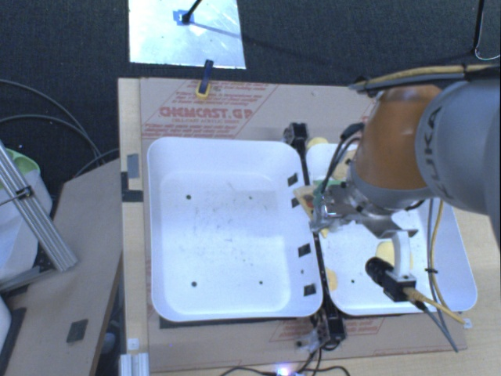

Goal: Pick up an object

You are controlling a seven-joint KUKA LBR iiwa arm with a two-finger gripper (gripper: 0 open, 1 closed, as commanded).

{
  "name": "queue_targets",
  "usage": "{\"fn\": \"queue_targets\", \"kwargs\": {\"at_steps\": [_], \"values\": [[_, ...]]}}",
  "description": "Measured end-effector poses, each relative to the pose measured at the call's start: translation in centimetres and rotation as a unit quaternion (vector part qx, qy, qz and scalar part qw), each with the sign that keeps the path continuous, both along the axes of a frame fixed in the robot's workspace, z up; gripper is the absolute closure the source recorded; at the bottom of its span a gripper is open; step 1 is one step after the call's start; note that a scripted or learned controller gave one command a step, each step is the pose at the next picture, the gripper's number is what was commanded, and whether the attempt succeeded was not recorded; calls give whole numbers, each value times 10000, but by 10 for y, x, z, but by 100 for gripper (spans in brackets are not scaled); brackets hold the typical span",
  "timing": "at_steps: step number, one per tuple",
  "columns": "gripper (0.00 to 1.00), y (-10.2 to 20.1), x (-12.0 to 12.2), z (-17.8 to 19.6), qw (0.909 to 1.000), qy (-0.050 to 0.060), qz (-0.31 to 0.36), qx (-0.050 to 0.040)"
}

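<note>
Arm: the grey arm [462, 143] with its orange band [395, 143] reaches in from the right and hangs over the right bin [454, 288], covering much of it

Gripper: the gripper [322, 210] sits low at the right bin's left wall, close to the divider between the two bins; whether it is open or closed, I cannot tell, since the wrist hides it

Objects: a pale yellow object [317, 143] lies at the top left corner of the right bin; another yellowish object [385, 251] shows just below the wrist, near the bin's middle; something green and orange [322, 190] sits right beside the gripper, too hidden to name

Left bin: the left bin [156, 210] shows only small dark marks on its floor

Step in hand: by my judgement, closing in on a thing at the right bin's left edge; nothing can be seen held

Doing it well: keep clear of the bin wall, because a thing pressed against it leaves little room on that side; come down straight, centre over the object, close firmly, then lift slowly and check that it comes up

Risk: scraping the wall or nudging the object away
</note>
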State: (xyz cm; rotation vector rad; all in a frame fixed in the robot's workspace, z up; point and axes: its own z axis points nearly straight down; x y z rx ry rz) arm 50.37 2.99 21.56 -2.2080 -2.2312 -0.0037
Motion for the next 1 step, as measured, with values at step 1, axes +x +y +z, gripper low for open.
{"fn": "queue_targets", "kwargs": {"at_steps": [1], "values": [[100, -35, -16, 95, 10000, -65, -49, -19]]}}
